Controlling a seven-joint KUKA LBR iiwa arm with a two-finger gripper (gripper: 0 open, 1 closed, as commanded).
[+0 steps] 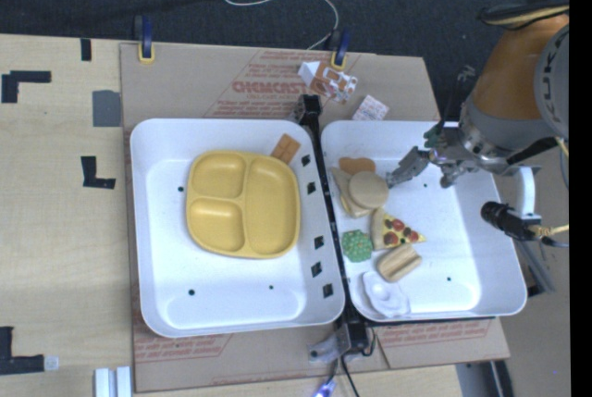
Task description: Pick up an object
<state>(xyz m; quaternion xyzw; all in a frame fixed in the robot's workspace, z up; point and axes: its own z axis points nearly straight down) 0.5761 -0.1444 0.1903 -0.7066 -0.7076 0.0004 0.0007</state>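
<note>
The right bin point(462, 289) holds several toy foods along its left side: a round beige bun point(367, 191) on a tan bread piece point(354, 167), a pizza slice point(398, 231), a green broccoli piece point(357, 244), a brown roll point(399, 264) and a white lump point(384, 296). My gripper point(424, 177) hangs over the upper middle of this bin, just right of the bun. It is open, with nothing between its fingers. One dark finger point(404, 168) points down-left toward the bun.
The left bin point(157, 293) holds a yellow divided plate point(244, 204) and a small orange-brown block point(285, 147) at its top right. Paper tags point(328, 82) lie on the cardboard behind the bins. A black divider point(319, 201) separates the bins.
</note>
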